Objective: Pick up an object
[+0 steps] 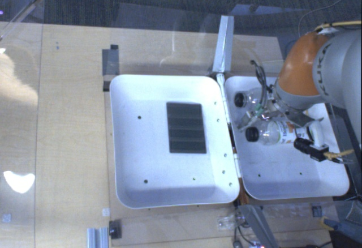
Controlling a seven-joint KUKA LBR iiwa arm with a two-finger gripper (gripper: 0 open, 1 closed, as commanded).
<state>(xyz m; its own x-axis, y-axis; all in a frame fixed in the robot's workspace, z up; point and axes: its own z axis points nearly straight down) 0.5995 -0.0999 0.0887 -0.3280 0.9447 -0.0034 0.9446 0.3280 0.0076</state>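
Note:
In the right bin [294, 182] lie two clear plastic bottles with black caps. One bottle [268, 133] lies on its side with its cap pointing left. The other bottle [244, 99] sits further back, near the bin's left wall. My gripper [263, 112] hangs low over the right bin, just above and between the two bottles, under the orange band of the arm [300, 71]. The wrist covers part of both bottles. A dark ribbed rectangular block [185, 127] lies flat in the middle of the left bin [136, 184].
A metal bar [223, 43] stands behind the divide between the two bins. Cables [317, 153] run from the wrist over the right bin's right side. The wooden bench [56, 145] stretches to the left.

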